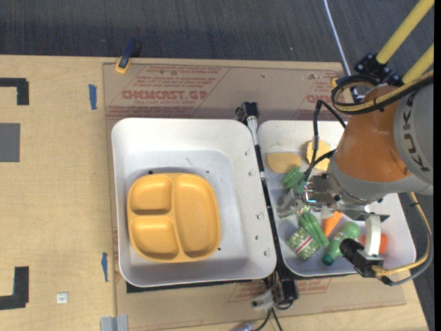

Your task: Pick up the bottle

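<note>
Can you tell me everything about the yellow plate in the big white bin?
The yellow plate is a divided tray with rounded corners and three sections: two small ones on the left, one above the other, and one bigger one on the right. It looks like smooth plastic, plain yellow-orange all over. Nothing is in its sections. It lies flat, right side up and turned a little crooked, on the floor of the left bin, near the front-left part. Only the bin touches it. The toys and the arm are over in the other bin.
</note>
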Available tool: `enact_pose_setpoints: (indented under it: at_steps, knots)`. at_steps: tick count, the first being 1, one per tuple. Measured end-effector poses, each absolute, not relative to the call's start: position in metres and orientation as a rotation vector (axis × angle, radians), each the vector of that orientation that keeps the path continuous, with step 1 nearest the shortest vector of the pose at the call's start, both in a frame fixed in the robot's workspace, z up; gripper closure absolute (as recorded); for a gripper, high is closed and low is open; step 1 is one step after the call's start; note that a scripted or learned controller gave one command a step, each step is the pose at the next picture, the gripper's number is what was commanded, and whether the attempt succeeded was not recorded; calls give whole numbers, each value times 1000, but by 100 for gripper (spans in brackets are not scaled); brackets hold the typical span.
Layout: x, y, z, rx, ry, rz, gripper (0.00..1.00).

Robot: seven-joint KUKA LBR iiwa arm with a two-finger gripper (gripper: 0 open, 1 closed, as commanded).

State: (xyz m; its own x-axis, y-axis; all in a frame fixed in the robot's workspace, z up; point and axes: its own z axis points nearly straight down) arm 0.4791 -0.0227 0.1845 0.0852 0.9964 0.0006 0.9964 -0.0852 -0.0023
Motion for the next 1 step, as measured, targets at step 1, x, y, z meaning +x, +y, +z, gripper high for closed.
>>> enact_pose_setpoints:
  at_steps: [1]
  knots:
    - [547, -21, 185, -2213, -2230, -1, 0]
